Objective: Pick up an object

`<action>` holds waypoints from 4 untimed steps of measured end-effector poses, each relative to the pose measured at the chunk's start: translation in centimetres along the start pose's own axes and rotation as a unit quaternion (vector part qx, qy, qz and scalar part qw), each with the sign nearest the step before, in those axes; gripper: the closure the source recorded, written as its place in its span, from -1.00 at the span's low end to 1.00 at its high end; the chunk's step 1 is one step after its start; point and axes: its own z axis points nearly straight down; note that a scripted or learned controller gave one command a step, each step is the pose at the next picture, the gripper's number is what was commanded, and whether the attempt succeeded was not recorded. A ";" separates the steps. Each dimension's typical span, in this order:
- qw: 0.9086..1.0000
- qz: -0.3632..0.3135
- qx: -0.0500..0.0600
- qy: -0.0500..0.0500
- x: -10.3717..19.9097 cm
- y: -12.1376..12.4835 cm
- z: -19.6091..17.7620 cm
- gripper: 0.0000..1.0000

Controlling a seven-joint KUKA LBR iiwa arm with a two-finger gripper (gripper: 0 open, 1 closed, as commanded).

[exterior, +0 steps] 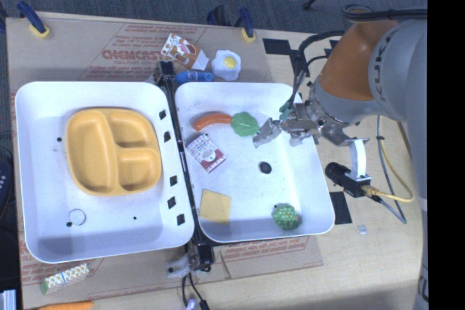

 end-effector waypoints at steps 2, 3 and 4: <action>0.998 0.059 0.001 0.000 7.8 10.5 10.3 -1.00; 0.999 0.037 0.000 0.000 8.0 6.8 10.5 -1.00; 0.988 0.157 0.004 -0.001 7.8 10.3 10.5 -1.00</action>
